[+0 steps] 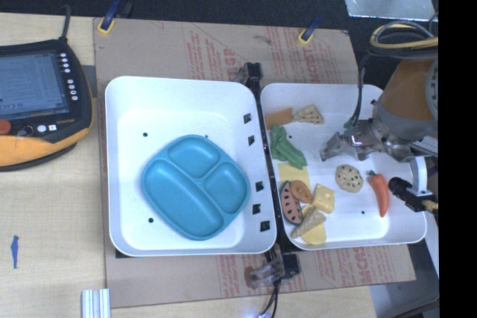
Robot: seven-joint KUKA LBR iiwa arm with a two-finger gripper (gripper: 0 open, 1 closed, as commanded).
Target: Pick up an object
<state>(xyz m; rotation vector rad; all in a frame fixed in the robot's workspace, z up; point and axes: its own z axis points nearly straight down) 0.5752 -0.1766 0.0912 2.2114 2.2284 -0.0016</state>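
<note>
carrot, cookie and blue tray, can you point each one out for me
carrot (pixel 380 194), camera view, middle of the orange body
cookie (pixel 348 178), camera view, centre of its speckled face
blue tray (pixel 195 187), camera view, ridge where its compartments meet

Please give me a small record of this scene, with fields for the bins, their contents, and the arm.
left bin: holds a blue divided plate
right bin: holds toy foods
foods near divider: green leafy piece, watermelon slice, cheese pieces
foods near arm: cookie, carrot
gripper: low over right bin, just above the cookie in the view
outside bins: tablet controller at the bench's left
</note>
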